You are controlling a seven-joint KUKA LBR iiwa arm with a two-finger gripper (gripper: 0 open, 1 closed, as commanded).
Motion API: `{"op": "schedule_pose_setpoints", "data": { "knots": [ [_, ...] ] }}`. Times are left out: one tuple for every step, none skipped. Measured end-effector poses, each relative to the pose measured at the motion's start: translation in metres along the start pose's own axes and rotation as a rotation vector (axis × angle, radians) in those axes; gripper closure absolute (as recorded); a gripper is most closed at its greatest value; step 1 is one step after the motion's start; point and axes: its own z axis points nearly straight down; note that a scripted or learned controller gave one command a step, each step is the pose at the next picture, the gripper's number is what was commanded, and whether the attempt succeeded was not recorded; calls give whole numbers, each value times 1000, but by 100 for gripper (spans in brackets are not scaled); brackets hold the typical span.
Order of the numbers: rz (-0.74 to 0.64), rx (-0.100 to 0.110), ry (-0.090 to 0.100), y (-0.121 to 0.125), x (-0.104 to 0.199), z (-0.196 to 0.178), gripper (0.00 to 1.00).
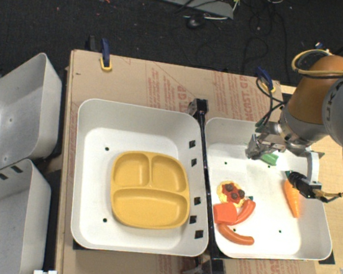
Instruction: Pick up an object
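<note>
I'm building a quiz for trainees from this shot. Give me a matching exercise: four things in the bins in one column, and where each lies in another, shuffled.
Things:
1. yellow divided plate
2. carrot
3. sausage
4. green piece

Places:
A. right bin, near its front edge
B. right bin, just under the hand
C. middle of the left bin
D. right bin, near its right wall

Pairs: 1-C, 2-D, 3-A, 4-B

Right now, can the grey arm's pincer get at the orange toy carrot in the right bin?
Probably yes. The orange toy carrot lies apart from the other toys near the right white bin's right wall, with nothing on top; the pincer hangs up-left of it by a small green piece.
</note>
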Motion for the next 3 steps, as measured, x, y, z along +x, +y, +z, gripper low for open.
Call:
{"op": "schedule_pose_setpoints", "data": {
  "knots": [
    [1, -3, 0, -8, 1, -49, 100],
    [-3, -3, -1, -6, 1, -90, 100],
    [-7, 1, 1, -5, 46, -99, 100]
  ]
}}
